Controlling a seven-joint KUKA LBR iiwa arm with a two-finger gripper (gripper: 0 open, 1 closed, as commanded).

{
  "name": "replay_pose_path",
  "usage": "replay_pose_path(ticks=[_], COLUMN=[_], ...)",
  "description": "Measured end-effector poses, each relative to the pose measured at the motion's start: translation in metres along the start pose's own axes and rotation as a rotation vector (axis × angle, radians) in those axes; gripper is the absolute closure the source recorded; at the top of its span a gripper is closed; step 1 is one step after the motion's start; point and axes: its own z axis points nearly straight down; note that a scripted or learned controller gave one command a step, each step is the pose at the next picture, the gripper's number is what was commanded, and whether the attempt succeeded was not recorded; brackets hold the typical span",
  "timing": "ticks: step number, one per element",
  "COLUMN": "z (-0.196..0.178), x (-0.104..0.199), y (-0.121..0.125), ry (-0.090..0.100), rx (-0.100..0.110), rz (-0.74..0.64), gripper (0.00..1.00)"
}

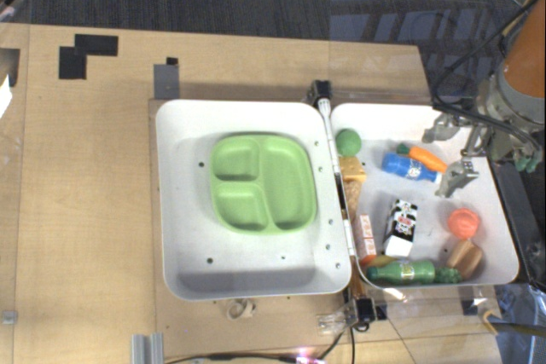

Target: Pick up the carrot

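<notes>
Hovering over the right bin (503,209), the gripper (454,153) is sitting with its fingers apart, holding nothing. The carrot (426,158) is lying just left of it beside the blue bottle (407,167), so probably lining up.

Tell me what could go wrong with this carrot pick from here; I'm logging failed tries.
1. The carrot lies against the blue bottle, so the fingers may catch or nudge the bottle instead.
2. The gripper hangs to the carrot's right, not above it; closing here would likely grasp nothing.
</notes>
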Motion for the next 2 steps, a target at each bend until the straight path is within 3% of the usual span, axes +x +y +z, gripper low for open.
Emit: replay_pose_path(ticks=[1,2], z=[0.032,0.081], x=[-0.074,-0.099], y=[-0.058,-0.088], ry=[-0.001,0.002], rx=[0.001,0.000], rz=[0.209,0.157], gripper=[0.00,0.00])
